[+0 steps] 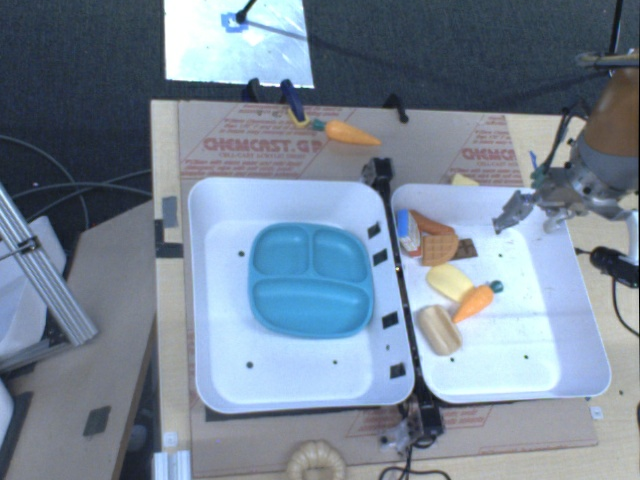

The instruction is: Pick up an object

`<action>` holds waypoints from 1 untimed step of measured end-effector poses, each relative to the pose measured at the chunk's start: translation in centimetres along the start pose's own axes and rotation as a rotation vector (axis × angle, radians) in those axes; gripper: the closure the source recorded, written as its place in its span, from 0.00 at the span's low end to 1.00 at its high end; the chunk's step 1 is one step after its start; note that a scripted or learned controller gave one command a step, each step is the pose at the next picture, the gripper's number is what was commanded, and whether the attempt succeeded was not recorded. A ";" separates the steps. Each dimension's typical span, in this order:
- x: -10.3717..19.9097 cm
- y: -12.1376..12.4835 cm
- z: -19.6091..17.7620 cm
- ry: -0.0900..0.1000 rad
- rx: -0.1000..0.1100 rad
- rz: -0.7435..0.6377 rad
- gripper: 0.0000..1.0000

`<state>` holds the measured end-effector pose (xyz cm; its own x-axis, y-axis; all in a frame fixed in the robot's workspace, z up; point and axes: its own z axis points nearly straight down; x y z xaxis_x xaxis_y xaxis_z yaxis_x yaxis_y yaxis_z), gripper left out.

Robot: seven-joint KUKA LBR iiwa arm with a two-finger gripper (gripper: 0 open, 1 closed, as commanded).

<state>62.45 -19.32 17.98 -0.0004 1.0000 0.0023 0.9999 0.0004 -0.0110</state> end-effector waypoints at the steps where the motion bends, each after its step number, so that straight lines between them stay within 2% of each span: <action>1: 0.0 0.3 -0.8 -0.003 -0.012 -0.003 0.00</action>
<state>62.77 -19.28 18.77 -0.0032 1.0000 -0.0002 1.0000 0.0032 0.0015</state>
